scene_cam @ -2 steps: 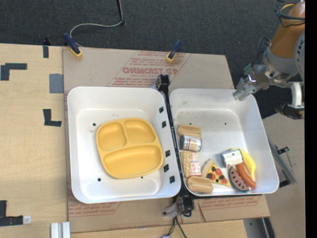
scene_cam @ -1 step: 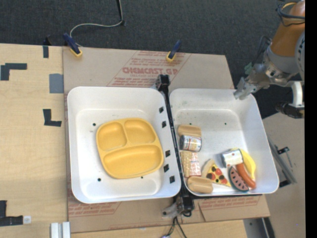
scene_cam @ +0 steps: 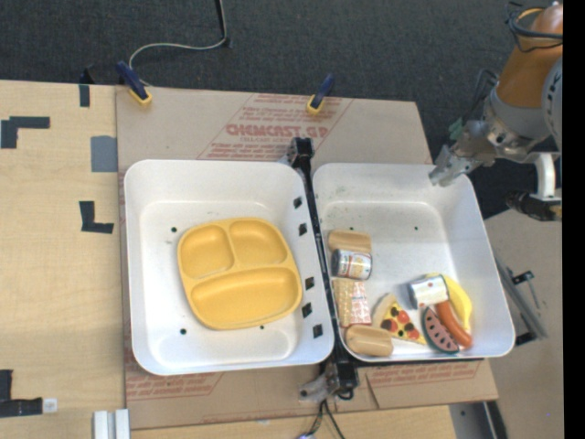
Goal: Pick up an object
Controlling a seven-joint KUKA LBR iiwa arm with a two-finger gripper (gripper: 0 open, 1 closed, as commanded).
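Overhead, two shallow white bins sit side by side on a cardboard sheet atop a bench. No single target is set by the task; candidates are toy food pieces, all in the right bin, bunched along its left wall and near edge.

From far to near along the left wall: a tan bread-like piece, touching a small metal can lying on its side, then a pinkish cracker w/ a grid pattern, then a tan bun at the near-left corner. Just right of the bun is a pizza slice. Further right, near the bin's right wall, a tight cluster: white block, yellow banana, red sausage, watermelon slice, all touching or overlapping.

Left bin holds a yellow divided tray, three compartments, approx. centered.

Gripper hangs over the far-right corner of the right bin, at the rim, well apart from the food; nothing is visible in it, but how far apart its jaws stand cannot be told at this angle. Arm w/ orange band comes in from upper right.

Two blue-yellow clamps pin the cardboard's far edge.
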